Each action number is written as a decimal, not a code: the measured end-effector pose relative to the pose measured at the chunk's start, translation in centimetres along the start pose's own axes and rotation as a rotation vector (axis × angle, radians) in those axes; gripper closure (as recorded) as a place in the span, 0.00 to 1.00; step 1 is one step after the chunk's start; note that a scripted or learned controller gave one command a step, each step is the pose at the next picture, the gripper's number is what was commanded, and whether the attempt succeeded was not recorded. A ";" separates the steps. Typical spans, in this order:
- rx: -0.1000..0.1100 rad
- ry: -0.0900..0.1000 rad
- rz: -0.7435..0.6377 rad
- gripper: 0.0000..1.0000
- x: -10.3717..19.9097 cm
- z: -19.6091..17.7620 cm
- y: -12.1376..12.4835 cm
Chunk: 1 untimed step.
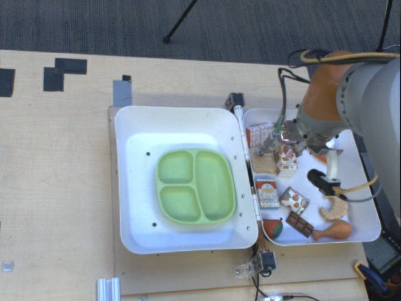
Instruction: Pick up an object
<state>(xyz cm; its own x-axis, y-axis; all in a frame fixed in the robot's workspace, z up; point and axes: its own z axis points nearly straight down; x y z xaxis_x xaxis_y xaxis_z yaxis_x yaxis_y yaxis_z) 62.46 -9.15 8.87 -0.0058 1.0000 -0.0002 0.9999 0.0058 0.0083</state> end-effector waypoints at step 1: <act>-0.012 -0.006 0.000 1.00 -0.3 -1.5 0.3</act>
<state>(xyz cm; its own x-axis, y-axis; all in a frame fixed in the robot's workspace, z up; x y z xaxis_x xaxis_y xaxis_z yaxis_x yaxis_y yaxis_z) 62.78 -9.43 10.34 -0.0053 1.0000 -0.0065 0.9998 0.0054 0.0201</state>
